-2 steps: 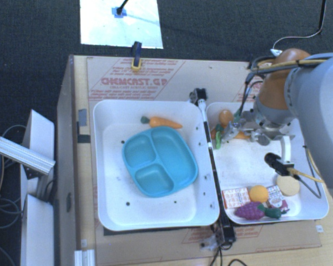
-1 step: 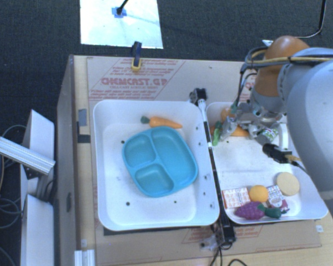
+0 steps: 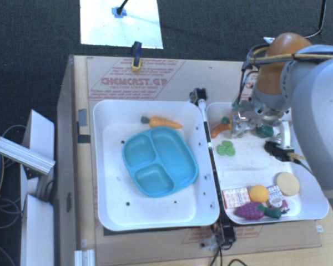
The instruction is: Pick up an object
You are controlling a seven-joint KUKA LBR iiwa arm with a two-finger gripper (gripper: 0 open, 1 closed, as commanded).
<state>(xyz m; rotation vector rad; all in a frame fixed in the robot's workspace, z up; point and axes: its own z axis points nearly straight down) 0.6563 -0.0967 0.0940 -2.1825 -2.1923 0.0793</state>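
Several toy foods crowd the near edge of the right bin (image 3: pixel 322 201), well short of the pincer (image 3: pixel 240 127): purple grapes (image 3: pixel 250 210), an orange (image 3: pixel 259 193), a small packet (image 3: pixel 235 196) and a pale round biscuit (image 3: pixel 288 183). Closer to the pincer, just before it, lies a green leafy piece (image 3: pixel 226 148). An orange carrot-like piece (image 3: pixel 220 129) sits just beside the pincer, toward the left bin (image 3: pixel 108 204); whether the pincer is spread or pressed together cannot be told. Beyond the divider, the left bin holds a blue divided plate (image 3: pixel 158 160) and a carrot (image 3: pixel 164 122) on the counter (image 3: pixel 150 79).
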